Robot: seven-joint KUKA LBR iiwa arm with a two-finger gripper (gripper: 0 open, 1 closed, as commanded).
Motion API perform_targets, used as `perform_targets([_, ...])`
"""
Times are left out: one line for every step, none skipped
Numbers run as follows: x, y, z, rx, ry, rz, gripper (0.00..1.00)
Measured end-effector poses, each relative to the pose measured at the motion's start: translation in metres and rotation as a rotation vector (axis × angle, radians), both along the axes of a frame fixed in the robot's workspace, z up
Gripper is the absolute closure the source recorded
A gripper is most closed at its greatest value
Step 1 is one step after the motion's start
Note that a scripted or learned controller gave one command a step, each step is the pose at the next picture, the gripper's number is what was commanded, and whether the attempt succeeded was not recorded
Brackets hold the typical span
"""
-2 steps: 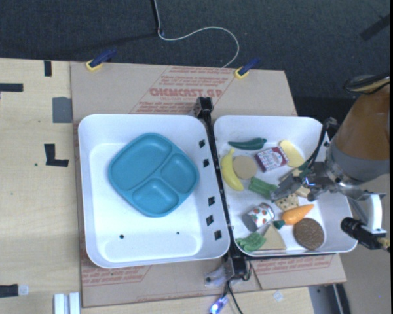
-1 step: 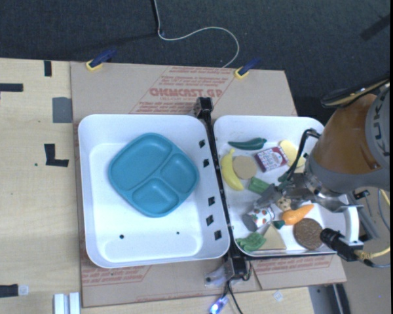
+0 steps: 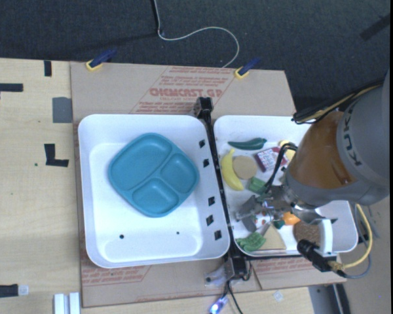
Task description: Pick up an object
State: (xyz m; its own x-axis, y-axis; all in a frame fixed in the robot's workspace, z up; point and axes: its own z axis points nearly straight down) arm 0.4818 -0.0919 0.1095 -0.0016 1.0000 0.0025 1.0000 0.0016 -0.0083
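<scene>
arm: the grey arm (image 3: 363, 142) with its orange band (image 3: 318, 156) comes in from the right and hangs low over the right bin (image 3: 245, 124).
claw: the claw (image 3: 262, 209) is down among the objects in the right bin; whether it is wide, narrow or holding anything cannot be told from this slanted look (the metal parts blur into the clutter).
right bin contents: a yellow banana (image 3: 230, 173) lies along the left side, near the divider; a dark green pepper (image 3: 247, 143) lies near the top; a small packet with red and white print (image 3: 268, 157) sits beside it, its print too small to read; a green leafy piece (image 3: 251, 243) lies at the bottom edge; a small orange bit (image 3: 291, 219) shows just right of the claw.
left bin: the left bin (image 3: 92, 175) holds a blue divided plate (image 3: 154, 173) with three compartments, set at a tilt to the bin's sides.
writing: the cardboard sheet (image 3: 183, 90) under both bins carries red printed letters above the bins, blurred and not readable; letters on the arm near the right edge read "ku".
bench: the wooden bench (image 3: 26, 175) has black marks at the left.
cable: a thin white cable (image 3: 196, 34) loops across the dark floor at the top.
</scene>
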Motion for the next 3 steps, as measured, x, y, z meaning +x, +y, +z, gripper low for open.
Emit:
perform_targets([0.000, 0.000, 0.012, 0.000, -0.002, -0.001, 1.00])
perform_targets([0.108, 0.053, 0.079, -0.002, -0.021, 0.009, 1.00])
perform_targets([0.103, 0.085, 0.076, -0.009, -0.012, -0.003, 1.00])
